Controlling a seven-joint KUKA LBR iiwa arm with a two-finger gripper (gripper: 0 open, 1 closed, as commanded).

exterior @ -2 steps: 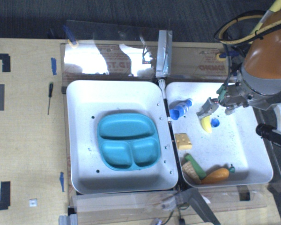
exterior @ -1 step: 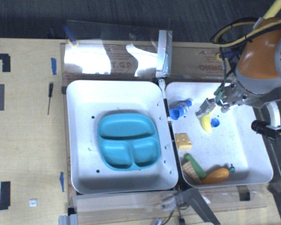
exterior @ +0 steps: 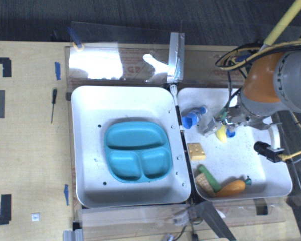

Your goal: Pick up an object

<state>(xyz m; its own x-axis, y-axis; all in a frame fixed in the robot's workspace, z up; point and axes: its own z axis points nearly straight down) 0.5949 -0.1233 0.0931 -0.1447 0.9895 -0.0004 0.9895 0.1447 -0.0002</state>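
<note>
My gripper (exterior: 219, 126) hangs over the upper middle of the right bin (exterior: 276, 182), reaching in from the right under the orange-banded wrist. A small yellow object (exterior: 221, 134) lies right at the gripper's tip, with a bit of blue (exterior: 231, 132) beside it. Whether the yellow object is gripped or just lies below is unclear. A blue cup-like object (exterior: 191, 119) lies to the gripper's left. A tan block (exterior: 195, 151) sits below it. An orange carrot (exterior: 232, 187), a green piece (exterior: 209, 177) and a woven tan item (exterior: 202, 184) lie along the bin's near edge.
The left bin (exterior: 85, 104) holds a blue divided plate (exterior: 138, 150). A metal divider post (exterior: 175, 56) stands behind the two bins. Cables (exterior: 236, 59) loop near the arm, and a black-tipped part (exterior: 265, 149) juts over the right bin's right side.
</note>
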